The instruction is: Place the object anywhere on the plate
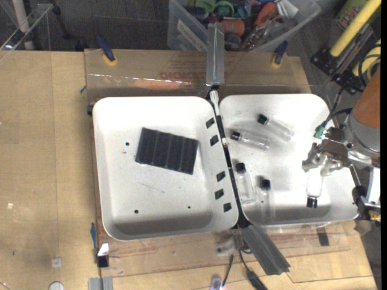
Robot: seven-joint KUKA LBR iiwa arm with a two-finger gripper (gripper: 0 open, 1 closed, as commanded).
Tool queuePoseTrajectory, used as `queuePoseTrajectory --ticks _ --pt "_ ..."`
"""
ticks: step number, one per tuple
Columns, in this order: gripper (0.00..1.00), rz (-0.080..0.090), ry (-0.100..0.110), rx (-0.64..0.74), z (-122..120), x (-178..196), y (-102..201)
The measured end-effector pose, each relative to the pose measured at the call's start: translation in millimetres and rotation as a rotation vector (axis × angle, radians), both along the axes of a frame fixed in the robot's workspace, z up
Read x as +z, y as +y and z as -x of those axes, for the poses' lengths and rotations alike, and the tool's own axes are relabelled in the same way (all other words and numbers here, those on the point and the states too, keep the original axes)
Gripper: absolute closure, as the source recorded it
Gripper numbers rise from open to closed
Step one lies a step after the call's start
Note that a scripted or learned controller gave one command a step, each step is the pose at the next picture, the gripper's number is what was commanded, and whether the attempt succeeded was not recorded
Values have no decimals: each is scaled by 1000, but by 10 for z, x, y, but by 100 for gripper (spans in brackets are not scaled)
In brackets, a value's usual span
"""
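Observation:
The plate [167,150] is a black ridged rectangle lying flat in the left bin [115,216]. Several clear vials with black caps are in the right bin [290,213]. One vial [312,190] stands upright in the picture, cap downward, right under my gripper [317,169] at the bin's right side, and its top end meets the gripper. Whether it is gripped or merely lies beneath cannot be made out. Other vials [273,125] [250,139] lie at the bin's back, and two more [243,180] [264,189] lie close to the divider.
A raised divider [222,162] with black tabs separates the two bins. A clear tub of colourful toys [242,8] stands behind the bench. Cables and the arm's body [366,132] crowd the right edge.

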State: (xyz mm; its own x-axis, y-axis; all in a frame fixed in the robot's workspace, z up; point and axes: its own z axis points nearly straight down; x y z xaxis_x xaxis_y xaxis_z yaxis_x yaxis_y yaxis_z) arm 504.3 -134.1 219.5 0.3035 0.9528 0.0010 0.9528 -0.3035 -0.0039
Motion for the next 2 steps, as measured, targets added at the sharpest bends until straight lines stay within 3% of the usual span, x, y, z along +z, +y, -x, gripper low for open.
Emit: queuePoseTrajectory --ticks 1,2 --pt "100 3 -1 -253 2 539 271" --pt "100 5 -1 -592 29 1521 637"
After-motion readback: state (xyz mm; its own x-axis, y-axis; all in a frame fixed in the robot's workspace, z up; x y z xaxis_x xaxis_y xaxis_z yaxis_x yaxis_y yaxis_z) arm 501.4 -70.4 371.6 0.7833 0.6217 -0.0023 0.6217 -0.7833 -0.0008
